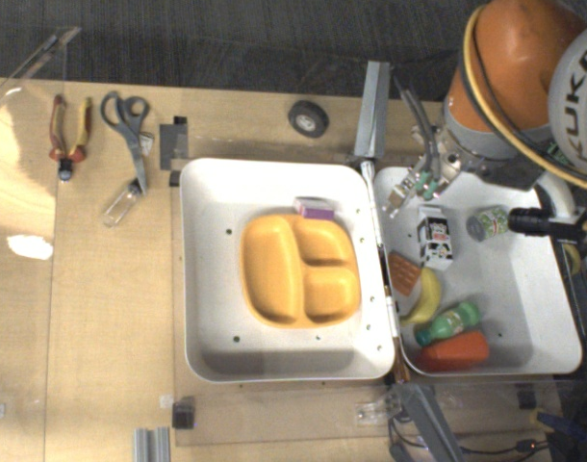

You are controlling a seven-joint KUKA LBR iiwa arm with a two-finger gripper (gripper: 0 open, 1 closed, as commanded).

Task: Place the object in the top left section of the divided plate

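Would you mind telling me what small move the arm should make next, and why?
Probably lower the gripper onto an item in the right bin, perhaps the small carton: the yellow divided plate in the left bin has nothing in its sections yet.

You can read one marking: the black capital letters "KU", cut off by the frame's edge, on the pale grey housing of the robot arm (574,85) at upper right, beside its orange band. The small black-and-white printed carton (435,240) in the right-hand white bin (553,301) bears print too small for you to read.
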